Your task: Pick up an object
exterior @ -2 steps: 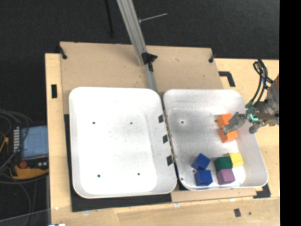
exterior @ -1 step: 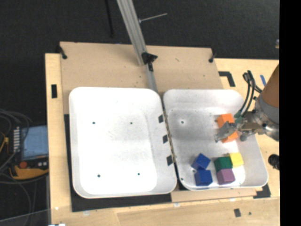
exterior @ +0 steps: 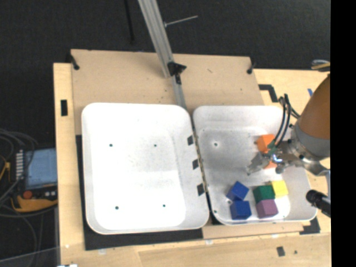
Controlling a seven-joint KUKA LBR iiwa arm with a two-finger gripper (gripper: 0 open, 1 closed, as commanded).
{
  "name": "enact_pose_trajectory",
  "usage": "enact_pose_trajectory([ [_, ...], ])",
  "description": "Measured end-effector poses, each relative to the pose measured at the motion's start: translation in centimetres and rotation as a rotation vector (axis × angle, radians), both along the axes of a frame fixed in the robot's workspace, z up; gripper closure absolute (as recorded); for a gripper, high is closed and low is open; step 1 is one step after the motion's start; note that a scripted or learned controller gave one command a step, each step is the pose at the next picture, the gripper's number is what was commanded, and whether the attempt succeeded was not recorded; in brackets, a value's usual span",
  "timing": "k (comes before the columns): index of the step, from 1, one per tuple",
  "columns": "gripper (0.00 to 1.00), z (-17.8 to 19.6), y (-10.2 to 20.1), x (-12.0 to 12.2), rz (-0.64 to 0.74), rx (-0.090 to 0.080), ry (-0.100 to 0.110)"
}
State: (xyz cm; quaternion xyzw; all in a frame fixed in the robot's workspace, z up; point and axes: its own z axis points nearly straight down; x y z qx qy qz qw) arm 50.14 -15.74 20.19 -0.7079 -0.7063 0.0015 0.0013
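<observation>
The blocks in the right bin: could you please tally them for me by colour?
Blue blocks: 2
Green block: 1
Yellow block: 1
Purple block: 1
Orange block, beside the claw: 1
Total: 6

A robotics lab, a wooden desk (exterior: 156, 71) sitting on dark carpet, two white bins (exterior: 139, 166) lying side by side, loose cables (exterior: 16, 143) trailing beside a control pendant (exterior: 36, 177), a metal camera pole (exterior: 158, 32) rising overhead
</observation>
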Motion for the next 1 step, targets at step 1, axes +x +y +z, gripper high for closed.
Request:
enact_pose_trajectory([
  [1,0.0,-4.23,0.01,-0.09,0.0,0.0,0.0],
])
